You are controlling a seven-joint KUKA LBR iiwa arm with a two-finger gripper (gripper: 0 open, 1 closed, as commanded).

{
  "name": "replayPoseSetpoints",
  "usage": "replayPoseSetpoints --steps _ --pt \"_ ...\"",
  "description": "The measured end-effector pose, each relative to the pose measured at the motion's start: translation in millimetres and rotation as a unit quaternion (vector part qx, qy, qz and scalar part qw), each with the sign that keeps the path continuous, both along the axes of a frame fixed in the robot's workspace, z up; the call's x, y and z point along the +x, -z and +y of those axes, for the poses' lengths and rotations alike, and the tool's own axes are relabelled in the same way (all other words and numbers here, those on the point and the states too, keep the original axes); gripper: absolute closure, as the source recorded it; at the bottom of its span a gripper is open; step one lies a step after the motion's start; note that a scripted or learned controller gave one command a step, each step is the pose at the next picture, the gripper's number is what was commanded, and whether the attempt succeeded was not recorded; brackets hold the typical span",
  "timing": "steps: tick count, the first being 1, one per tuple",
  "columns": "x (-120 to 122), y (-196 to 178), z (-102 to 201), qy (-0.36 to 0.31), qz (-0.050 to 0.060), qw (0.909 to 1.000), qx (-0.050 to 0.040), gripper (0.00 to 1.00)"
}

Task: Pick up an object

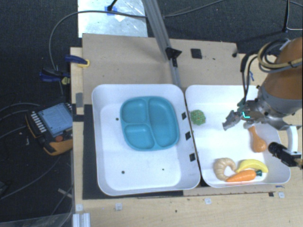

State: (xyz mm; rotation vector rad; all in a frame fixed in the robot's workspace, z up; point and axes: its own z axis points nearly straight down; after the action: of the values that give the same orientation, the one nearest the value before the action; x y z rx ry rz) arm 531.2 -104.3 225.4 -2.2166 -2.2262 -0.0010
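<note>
Objects wait untouched in the right bin (208,96): broccoli (198,117) at centre frame, carrot (241,176) and banana (252,164) lower right; I judge my tool (232,121), grip state unclear, must next descend on one

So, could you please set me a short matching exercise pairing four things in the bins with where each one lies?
Things:
1. blue divided plate
2. broccoli floret
3. carrot
4. chicken drumstick

Places:
A. front of the right bin, beside the banana
B. middle of the left bin
C. right bin, just below the gripper
D. right bin, near the wall shared with the left bin

Pairs: 1-B, 2-D, 3-A, 4-C
</note>
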Motion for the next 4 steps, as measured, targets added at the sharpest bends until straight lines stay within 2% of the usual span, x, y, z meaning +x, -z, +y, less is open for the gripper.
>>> replayPoseSetpoints --steps 1,2,3,4 --pt "0 0 0 0.0 -0.001 1.0 -0.0001 0.0" --pt "4 48 -9 0.002 0.002 1.0 -0.0002 0.0" --pt "-5 106 -4 0.002 0.002 1.0 0.0003 0.0" --pt "-2 138 -5 0.002 -0.002 1.0 -0.0001 0.0"
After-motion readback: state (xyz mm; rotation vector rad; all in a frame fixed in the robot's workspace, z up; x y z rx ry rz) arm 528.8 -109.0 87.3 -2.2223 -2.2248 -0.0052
